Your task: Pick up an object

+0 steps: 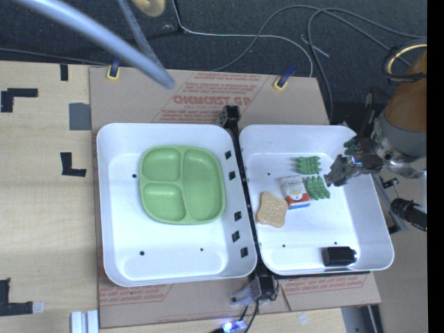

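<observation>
Cardboard (208, 92) under the bins reads "CHEMCAST GP"; the jaws (338, 173) hover beside green pieces (318, 186); grip unclear.

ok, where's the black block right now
In the camera view, the black block lies in the right bin, near its front right corner, apart from the toast-like piece and the small carton further up.

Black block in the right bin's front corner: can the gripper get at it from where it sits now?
Probably yes. The black block lies alone on bare bin floor, apart from the cracker and carton. The gripper is above the same bin.
</observation>
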Available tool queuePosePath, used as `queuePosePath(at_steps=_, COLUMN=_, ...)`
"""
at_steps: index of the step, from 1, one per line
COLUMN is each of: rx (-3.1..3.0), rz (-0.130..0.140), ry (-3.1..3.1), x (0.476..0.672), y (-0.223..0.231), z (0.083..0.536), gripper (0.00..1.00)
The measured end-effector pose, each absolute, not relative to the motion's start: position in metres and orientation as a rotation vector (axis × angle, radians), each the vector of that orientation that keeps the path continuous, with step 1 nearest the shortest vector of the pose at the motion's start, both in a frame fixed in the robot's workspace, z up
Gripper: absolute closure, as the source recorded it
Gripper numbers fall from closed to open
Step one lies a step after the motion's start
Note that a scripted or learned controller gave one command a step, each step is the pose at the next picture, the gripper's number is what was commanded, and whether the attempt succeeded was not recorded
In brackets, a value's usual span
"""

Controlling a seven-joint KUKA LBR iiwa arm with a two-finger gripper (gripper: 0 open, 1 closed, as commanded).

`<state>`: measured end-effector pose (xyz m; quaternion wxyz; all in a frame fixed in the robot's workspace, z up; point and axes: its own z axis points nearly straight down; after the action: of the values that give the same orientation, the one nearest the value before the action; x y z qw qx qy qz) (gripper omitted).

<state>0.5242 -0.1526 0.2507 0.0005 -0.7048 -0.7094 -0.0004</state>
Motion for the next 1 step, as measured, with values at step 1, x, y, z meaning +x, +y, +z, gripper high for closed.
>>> queuePosePath(at_steps=1, rx=-2.213, rz=-0.001, ry=-2.228, x=0.5223, y=-0.0940, z=0.2539, gripper=1.00)
